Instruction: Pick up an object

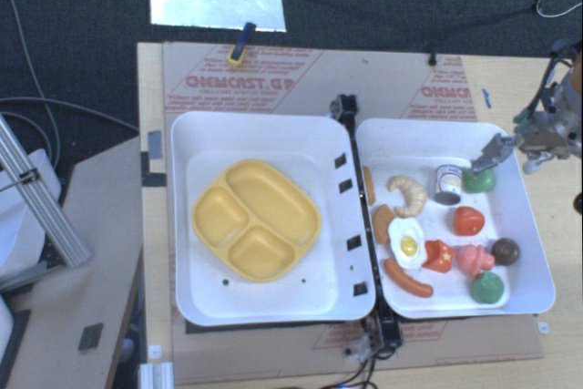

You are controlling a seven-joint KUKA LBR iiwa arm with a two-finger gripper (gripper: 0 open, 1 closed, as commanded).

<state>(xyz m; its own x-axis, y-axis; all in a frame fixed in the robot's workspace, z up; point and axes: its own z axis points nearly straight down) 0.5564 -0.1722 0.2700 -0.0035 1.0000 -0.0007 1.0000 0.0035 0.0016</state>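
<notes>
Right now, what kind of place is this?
Probably a robot lab test bench: two white bins on a taped board, toy food such as a fried egg, and a gripper reaching in.

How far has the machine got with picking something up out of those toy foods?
Nothing looks picked up yet: the toy foods, such as the fried egg and sausage, lie in the right bin. In hand now: the hand is down at that bin's far corner, right at a green piece. Left to do: grip one item and lift it clear. The yellow tray sits in the left bin.
</notes>
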